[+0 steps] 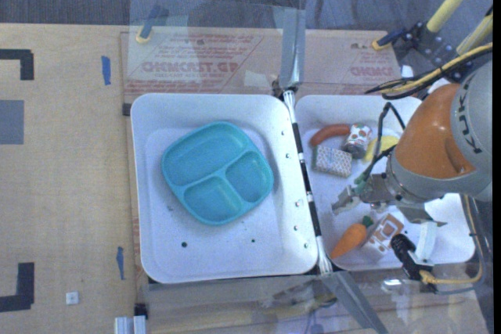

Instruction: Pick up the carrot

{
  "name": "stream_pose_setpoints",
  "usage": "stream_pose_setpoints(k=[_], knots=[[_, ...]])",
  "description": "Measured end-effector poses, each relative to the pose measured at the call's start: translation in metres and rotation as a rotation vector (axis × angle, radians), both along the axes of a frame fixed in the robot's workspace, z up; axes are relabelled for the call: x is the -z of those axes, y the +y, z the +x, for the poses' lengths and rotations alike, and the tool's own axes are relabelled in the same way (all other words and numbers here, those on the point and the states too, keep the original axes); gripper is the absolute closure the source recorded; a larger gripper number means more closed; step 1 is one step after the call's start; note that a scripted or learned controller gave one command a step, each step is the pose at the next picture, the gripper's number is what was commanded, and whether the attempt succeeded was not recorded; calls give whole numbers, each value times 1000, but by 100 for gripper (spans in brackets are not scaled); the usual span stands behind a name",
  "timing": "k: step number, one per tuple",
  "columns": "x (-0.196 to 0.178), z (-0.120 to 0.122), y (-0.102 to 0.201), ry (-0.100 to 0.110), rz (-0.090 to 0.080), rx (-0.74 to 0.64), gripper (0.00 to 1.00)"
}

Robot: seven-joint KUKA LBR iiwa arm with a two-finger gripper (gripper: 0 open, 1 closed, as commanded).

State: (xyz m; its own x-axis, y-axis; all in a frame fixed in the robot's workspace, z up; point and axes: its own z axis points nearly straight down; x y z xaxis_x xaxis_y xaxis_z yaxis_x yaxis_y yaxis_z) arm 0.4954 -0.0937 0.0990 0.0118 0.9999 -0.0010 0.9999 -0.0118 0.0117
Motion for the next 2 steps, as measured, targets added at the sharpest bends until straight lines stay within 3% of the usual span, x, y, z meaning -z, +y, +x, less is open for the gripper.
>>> stream_pose_setpoints(k=[1, 2], knots=[[11, -13, -6, 5, 6, 325, 0], [0, -13, -8, 2, 4, 328, 100]])
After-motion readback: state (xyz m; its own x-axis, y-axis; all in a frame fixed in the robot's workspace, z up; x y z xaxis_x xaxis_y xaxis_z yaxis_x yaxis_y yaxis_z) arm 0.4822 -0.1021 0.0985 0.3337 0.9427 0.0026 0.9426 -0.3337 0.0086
